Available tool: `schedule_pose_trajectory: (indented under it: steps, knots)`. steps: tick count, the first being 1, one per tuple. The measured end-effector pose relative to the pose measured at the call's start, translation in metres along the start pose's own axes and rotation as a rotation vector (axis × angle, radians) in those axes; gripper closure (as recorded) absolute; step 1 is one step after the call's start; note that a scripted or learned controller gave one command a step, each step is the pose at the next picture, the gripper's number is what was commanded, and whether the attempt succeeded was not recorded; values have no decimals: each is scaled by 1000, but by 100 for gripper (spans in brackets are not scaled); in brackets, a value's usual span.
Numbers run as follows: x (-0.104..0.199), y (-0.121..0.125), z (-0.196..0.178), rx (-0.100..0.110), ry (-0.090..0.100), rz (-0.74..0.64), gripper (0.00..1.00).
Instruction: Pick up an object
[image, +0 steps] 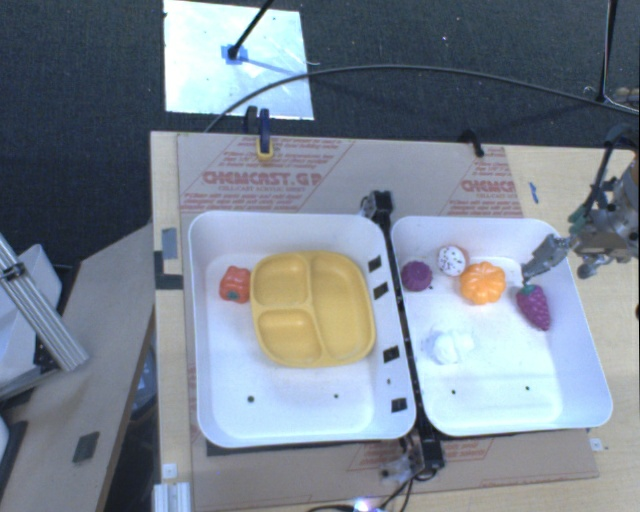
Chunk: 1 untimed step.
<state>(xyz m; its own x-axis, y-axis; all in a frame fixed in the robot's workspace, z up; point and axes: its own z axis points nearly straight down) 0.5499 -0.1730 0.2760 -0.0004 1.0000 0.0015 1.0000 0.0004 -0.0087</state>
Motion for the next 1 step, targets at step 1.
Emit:
schedule_pose_trajectory:
  steps: [1]
  knots:
    - [1,2,-6,-10,-2,-3,0]
